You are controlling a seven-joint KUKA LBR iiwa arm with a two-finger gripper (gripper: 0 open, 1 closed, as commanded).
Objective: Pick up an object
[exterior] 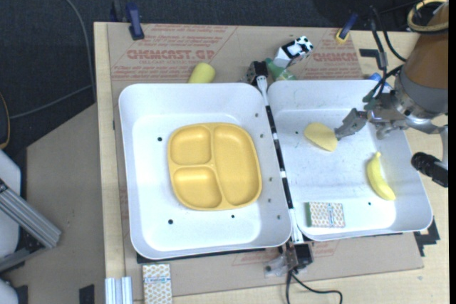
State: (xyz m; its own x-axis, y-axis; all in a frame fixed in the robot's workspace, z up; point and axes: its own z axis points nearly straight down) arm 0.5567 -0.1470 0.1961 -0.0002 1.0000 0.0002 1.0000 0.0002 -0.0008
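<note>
Pincer (347, 127) sits low in right bin (399, 224); cannot tell its state. Yellow wedge (320, 137) lies just beside its tip, possibly touching. Judged light, smooth, likely slippery plastic; grip across the thick flanks. Banana (380, 178) lies nearby, behind.

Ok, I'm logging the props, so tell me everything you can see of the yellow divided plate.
The yellow divided plate is a rounded-square tray, plastic by its look, with three compartments: two smaller ones on the left, one above the other, and a long one on the right. All three hold nothing. It lies flat and slightly rotated, near the middle of the left white bin, resting on its floor. Nothing else touches it.
</note>
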